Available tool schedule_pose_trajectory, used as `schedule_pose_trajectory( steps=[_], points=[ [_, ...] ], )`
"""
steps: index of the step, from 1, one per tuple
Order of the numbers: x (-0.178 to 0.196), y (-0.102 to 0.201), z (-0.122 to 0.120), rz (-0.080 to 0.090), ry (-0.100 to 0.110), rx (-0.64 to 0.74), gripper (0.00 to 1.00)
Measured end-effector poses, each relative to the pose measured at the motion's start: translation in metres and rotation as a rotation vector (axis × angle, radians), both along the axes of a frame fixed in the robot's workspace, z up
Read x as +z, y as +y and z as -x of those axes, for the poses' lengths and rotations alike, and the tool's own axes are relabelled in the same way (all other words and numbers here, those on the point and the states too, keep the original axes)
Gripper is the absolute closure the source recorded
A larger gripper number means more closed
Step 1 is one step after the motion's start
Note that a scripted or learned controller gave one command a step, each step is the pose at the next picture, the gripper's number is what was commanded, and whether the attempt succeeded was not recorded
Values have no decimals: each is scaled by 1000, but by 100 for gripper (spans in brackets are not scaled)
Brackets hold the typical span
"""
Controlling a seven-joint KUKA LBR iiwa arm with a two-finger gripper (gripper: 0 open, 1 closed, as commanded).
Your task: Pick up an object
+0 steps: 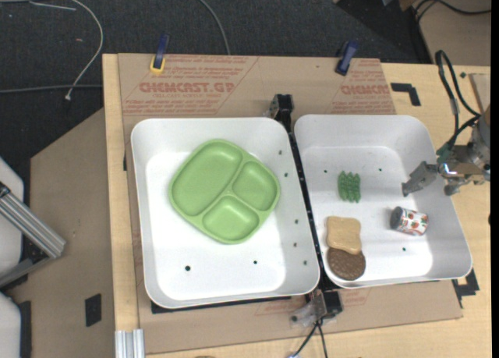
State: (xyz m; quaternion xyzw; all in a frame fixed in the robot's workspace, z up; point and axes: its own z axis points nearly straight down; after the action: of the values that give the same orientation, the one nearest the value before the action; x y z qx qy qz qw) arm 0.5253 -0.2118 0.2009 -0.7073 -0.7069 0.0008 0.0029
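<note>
Camera view: the left bin (156,271) carries a green divided plate (224,190) near its middle. In the right bin (374,134), a small green piece (348,186) lies at the centre, a tan-and-brown sandwich (345,247) rests against the near edge, and a small can (410,221) lies near the right edge. The gripper (421,179) hangs over that edge; whether its jaws are open or closed cannot be told.
</note>
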Motion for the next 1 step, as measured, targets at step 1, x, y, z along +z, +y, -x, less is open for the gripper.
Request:
schedule_pose_trajectory(
  steps=[1],
  points=[
    [-43, -1, 3, 0, 1, 1, 0]
  ],
)
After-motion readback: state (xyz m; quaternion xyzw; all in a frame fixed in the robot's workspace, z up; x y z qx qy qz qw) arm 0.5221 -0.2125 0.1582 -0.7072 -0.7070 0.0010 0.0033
